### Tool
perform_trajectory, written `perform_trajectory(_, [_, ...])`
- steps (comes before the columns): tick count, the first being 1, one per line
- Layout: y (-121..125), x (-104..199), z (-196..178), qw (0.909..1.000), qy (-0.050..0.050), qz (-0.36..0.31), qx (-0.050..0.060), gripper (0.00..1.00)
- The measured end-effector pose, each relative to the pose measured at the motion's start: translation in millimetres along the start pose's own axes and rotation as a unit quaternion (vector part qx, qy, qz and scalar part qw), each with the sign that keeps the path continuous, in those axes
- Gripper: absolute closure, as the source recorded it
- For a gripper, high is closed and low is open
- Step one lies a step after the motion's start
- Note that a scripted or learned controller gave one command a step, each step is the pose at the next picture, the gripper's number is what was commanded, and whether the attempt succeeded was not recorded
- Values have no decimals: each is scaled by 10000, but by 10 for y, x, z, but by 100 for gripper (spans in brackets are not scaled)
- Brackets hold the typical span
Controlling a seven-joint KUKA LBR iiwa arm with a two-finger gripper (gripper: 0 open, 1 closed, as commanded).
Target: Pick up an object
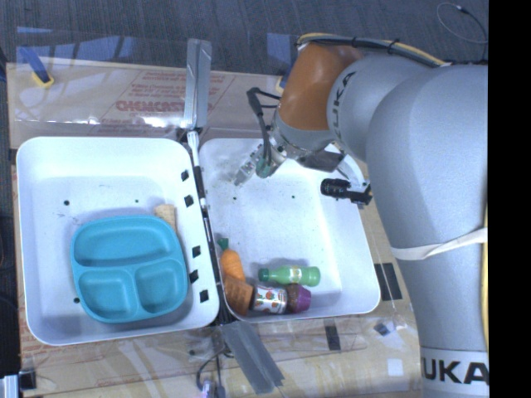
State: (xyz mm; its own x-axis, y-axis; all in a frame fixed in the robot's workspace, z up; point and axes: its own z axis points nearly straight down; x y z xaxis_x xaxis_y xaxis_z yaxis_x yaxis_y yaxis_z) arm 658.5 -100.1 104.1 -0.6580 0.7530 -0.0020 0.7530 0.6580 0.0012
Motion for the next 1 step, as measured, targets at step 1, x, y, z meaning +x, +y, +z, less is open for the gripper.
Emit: perform_trajectory(1, [361,693,-891,10000,6,49,3,100])
